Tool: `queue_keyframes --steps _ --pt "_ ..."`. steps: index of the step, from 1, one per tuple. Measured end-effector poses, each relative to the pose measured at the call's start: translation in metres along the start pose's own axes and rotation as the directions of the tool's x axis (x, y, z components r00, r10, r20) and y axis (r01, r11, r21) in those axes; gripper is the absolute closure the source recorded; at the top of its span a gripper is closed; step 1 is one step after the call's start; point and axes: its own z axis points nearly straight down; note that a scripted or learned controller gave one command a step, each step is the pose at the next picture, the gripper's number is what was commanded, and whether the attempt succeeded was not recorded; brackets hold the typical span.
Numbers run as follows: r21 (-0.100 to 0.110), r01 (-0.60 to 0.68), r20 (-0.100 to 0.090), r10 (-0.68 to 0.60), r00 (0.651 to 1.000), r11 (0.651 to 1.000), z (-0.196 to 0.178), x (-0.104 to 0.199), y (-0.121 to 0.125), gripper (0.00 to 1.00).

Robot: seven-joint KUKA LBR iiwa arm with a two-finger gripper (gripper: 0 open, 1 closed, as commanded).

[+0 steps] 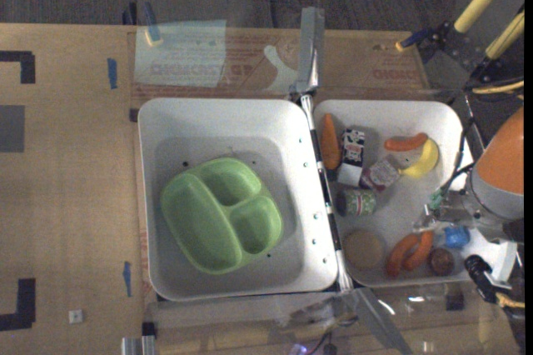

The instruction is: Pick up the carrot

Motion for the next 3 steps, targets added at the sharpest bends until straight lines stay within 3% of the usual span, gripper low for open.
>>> queue_keyframes --steps 1,3 --pt "0.006 -0.29 0.004 0.29 0.957 0.957 -0.092 0.043 -0.006 1.0" --pt "0.017 -0.289 0.009 0.289 0.957 0.957 -0.105 0.043 -0.006 1.0"
